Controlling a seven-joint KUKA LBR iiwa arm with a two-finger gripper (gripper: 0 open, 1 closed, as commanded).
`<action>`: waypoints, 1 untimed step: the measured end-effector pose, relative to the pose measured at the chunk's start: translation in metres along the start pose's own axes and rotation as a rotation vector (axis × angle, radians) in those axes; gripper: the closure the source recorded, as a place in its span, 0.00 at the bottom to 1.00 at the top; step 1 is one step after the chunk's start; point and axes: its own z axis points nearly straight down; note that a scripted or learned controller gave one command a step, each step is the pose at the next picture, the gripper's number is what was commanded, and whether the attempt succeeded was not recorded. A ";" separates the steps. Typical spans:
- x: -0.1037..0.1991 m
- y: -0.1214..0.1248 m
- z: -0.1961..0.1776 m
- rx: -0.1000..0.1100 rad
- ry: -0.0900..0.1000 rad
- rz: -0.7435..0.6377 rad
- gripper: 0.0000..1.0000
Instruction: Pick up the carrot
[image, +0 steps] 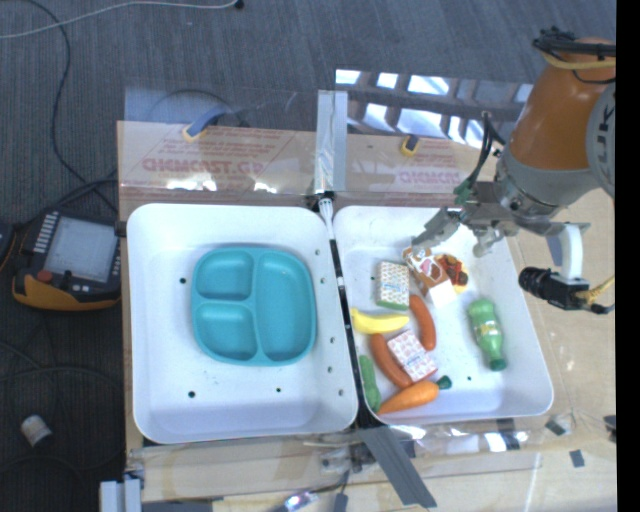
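The carrot (408, 398), orange with a small green stalk end, lies along the front wall of the right bin (520, 395), tip pointing left. My gripper (457, 238) hangs over the back of that bin, well behind the carrot, above a red and white packet (436, 268). Its two fingers (430, 233) stand spread apart and open, with nothing between them.
Crowded around the carrot are an orange sausage-like piece (388, 360), a red-patterned white box (412, 352), a thin green vegetable (368, 380), a banana (378, 322), another orange piece (424, 320) and a green bottle (485, 333). A teal divided plate (252, 305) sits in the left bin (160, 400).
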 end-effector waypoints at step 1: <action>-0.004 -0.080 -0.045 -0.001 0.000 -0.019 0.00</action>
